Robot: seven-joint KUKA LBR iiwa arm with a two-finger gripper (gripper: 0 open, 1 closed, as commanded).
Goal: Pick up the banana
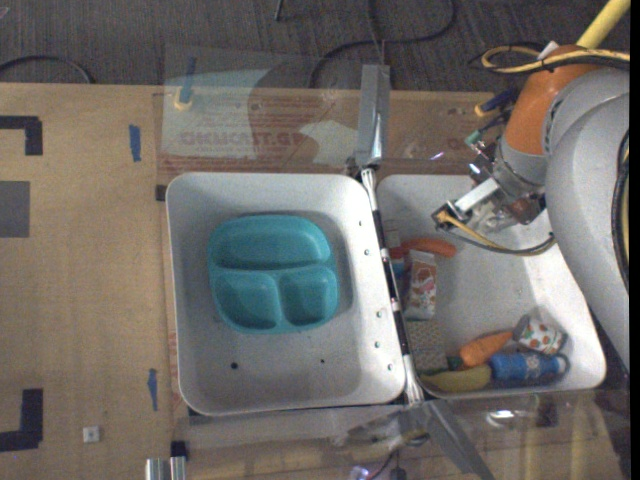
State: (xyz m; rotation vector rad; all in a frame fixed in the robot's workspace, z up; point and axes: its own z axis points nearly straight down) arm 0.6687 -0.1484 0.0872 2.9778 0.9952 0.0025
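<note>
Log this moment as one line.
banana: lying in right-hand bin, near wall | gripper: over far end, apart from banana | grasp: not yet

I see the banana (458,379) hemmed against the right bin's (500,293) lower wall, an orange carrot (485,346) just above, a blue bottle (525,368) at its right. The bin's middle floor lies bare.
</note>
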